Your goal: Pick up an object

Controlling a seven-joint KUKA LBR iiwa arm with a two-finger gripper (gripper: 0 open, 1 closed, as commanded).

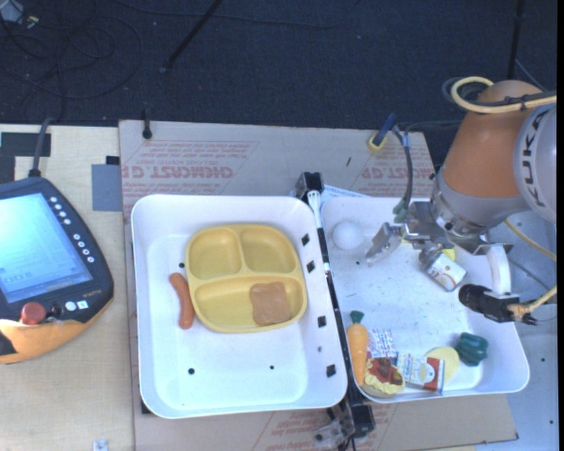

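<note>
The tool (401, 238) hangs over the right bin (508, 379), near its back edge, with its fingers spread apart and nothing between them. A white ball (347, 236) lies just beside it, near the bin's back left corner. A carrot (358, 347) and snack packets (395, 365) lie along the front edge. A yellow plate (244, 275) sits in the left bin (160, 365).

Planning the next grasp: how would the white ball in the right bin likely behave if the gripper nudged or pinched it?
The white ball looks round and smooth, so it would probably roll at a nudge across the right bin floor. Nothing touches it, so little would stop it short of the bin wall. A two-finger pinch may squirt it sideways unless centred.
</note>
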